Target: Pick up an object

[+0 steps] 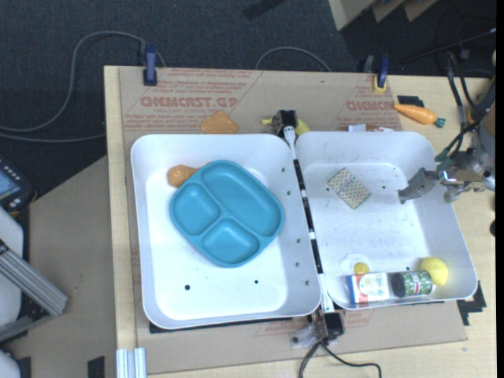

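Observation:
My gripper point(431, 192) hangs over the right edge of the right bin point(394, 231), its grey fingers point(413, 187) spread open with nothing between them. A checkered square pad point(348, 187) lies to its left in the bin's upper middle. Along the bin's front edge lie a white and red carton point(368, 287), a dark bottle point(410, 283) and a yellow lemon point(435, 272). A small white and yellow piece point(359, 267) sits just behind the carton.
The left bin point(213, 294) holds a blue divided plate point(226, 211) and an orange piece point(179, 176) at its upper left. On the bench behind the bins lie a toy carrot point(417, 114), an orange lump point(218, 122) and a yellow and black item point(283, 120).

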{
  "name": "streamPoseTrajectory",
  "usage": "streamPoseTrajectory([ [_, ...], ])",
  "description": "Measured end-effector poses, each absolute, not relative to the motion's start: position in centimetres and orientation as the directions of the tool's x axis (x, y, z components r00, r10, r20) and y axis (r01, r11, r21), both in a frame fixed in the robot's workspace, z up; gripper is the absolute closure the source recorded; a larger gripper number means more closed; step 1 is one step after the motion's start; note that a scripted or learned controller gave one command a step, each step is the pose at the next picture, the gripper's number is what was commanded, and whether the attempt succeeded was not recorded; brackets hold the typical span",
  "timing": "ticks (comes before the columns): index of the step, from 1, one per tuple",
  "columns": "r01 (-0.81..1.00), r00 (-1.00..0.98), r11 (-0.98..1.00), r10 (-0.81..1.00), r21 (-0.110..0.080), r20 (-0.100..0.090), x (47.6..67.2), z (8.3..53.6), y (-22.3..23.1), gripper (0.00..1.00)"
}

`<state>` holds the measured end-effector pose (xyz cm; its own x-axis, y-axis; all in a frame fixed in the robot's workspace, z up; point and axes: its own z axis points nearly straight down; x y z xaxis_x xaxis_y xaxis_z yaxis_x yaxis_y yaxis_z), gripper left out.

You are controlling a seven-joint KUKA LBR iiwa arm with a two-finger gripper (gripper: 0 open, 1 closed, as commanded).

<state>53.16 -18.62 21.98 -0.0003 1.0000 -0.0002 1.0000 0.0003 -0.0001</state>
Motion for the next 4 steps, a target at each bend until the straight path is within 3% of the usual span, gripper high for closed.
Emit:
streamPoseTrajectory([
  [1, 1.0, -0.006, 0.006, 1.0, -0.002, 0.002, 58.0, 14.1, -12.9, 0.0],
  [2, 1.0, -0.002, 0.002, 1.0, -0.002, 0.0, 60.9, 8.1, -12.5, 0.0],
  [3, 1.0, -0.001, 0.001, 1.0, 0.002, 0.0, 60.9, 9.5, -12.5, 1.0],
  [4, 1.0, -0.007, 0.007, 1.0, 0.007, 0.002, 58.2, 19.1, -5.4, 1.0],
])
